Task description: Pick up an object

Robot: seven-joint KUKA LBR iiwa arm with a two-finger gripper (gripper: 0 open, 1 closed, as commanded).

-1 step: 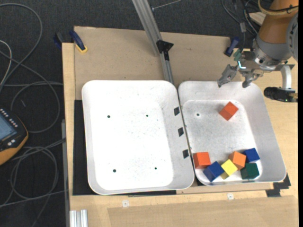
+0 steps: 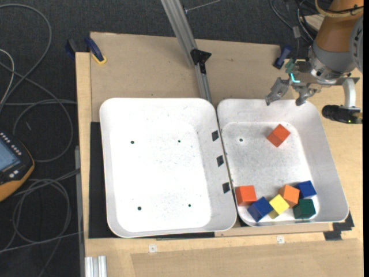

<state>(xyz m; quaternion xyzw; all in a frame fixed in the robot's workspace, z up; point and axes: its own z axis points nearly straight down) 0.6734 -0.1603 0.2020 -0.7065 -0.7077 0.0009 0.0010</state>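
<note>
My gripper [image 2: 284,99] hangs over the far edge of the right bin [image 2: 271,160], its two fingers spread apart with nothing between them. An orange cube [image 2: 278,135] lies alone in the bin's upper part, just below and slightly left of the gripper. Along the bin's near edge sits a cluster: an orange cube [image 2: 246,194], a blue cube [image 2: 259,208], a yellow cube [image 2: 279,204], another orange cube [image 2: 291,194], a blue cube [image 2: 306,188] and a dark green cube [image 2: 304,209].
The left bin [image 2: 155,166] lies beside the right one, with black clips along the shared edge. A slanted metal pole [image 2: 184,33] rises behind the bins. Cables and a pendant [image 2: 11,160] lie on the floor at left.
</note>
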